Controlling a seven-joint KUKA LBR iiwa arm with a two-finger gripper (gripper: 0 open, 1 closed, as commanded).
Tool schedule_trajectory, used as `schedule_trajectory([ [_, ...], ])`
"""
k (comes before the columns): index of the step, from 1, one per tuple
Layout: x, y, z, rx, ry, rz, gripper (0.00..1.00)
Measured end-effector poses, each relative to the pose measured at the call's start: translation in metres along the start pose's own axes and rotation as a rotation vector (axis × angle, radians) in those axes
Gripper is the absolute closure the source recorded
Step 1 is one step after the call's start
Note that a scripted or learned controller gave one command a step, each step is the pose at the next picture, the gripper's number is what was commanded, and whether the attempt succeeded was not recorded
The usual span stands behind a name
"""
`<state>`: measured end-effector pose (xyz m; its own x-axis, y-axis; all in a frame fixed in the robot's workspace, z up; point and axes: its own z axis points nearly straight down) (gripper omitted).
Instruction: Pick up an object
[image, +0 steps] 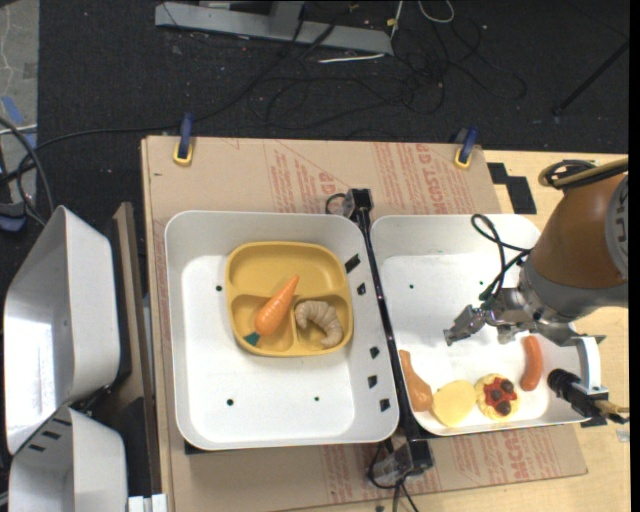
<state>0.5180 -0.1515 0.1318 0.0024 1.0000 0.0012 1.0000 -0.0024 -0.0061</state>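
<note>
The arm enters from three o'clock, its broad orange band uppermost in view and the grey wrist below it. It angles toward nine o'clock, ending in the gripper (a small grey metal assembly). Dark cables loop off the wrist at about eleven o'clock. The gripper's tip points toward eight o'clock.

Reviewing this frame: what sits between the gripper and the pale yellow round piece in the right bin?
Nothing. In the camera view, only bare white bin floor lies between the gripper and the pale yellow round piece.
</note>
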Motion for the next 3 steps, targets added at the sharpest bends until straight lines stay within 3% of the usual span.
schedule_trajectory([
  [1,0.001,-0.001,0.042,-0.001,0.000,-0.001,0.00],
  [2,0.001,0.000,0.030,-0.005,0.000,0.001,1.00],
  [3,-0.001,-0.005,-0.014,-0.008,-0.002,-0.001,1.00],
])
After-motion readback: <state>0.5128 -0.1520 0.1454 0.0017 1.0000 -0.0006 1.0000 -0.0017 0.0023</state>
